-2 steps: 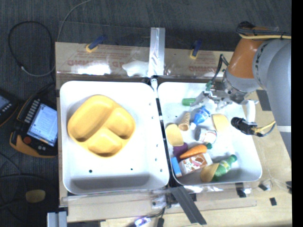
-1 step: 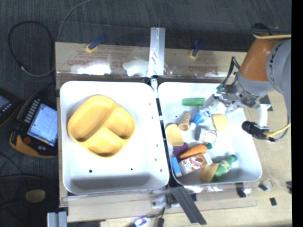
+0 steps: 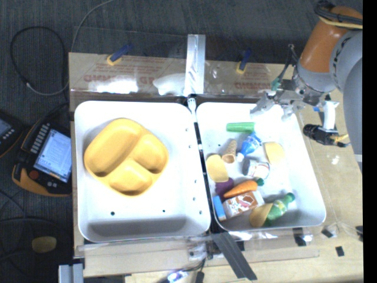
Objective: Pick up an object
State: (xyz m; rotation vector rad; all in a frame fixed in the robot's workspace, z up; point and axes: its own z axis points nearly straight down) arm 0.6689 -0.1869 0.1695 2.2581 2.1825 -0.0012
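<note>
While the tabletop (image 3: 135, 69), a brown board, is carrying two white bins over a dark carpeted floor (image 3: 177, 7), the hand (image 3: 277, 102) is hovering at the right bin's (image 3: 315, 184) far rim; whether it is apart or together cannot be told. A yellow bread-like lump (image 3: 125, 155) is filling the left bin (image 3: 88, 217). Crowding the right bin are a green cylinder (image 3: 240, 127), a carrot (image 3: 240, 188), a green bottle (image 3: 278, 207) and a small carton (image 3: 242, 204). A tablet (image 3: 54, 153) is lying left of the tabletop.
</note>
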